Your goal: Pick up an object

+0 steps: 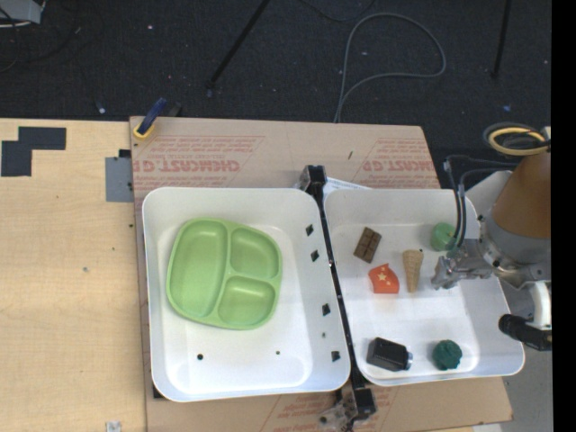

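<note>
Claw hovers near right bin's far edge, beside cone.

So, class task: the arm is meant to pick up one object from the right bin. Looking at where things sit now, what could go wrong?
1. The gripper sits between the green ball and the tan cone; closing there may nudge either one away.
2. The cone lies right beside the red piece, so a grab could catch both.
3. The ball is round and near the bin wall, so it may roll off.
</note>
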`<state>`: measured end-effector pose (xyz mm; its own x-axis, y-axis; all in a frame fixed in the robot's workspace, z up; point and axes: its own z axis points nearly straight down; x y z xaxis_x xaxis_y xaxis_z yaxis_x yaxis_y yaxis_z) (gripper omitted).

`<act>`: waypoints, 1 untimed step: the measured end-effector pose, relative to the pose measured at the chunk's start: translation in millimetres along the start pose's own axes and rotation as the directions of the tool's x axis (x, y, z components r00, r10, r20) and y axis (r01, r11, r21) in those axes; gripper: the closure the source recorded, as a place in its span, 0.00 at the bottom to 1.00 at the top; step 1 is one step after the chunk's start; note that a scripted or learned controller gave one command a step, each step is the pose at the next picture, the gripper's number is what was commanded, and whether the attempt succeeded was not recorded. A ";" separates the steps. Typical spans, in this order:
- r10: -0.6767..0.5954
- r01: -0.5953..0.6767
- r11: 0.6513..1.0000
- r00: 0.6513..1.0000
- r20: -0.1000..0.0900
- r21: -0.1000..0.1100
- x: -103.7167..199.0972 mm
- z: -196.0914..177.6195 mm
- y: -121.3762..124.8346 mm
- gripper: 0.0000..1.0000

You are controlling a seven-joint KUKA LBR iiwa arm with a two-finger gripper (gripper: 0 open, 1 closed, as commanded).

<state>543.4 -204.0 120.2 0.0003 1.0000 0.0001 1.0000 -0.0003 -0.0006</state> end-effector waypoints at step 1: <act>0.000 0.000 1.000 1.000 0.001 -0.002 -0.4 -43.0 -5.4 1.00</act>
<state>538.1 -204.4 163.3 0.0005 1.0000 -0.0006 1.0000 -0.0005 0.0018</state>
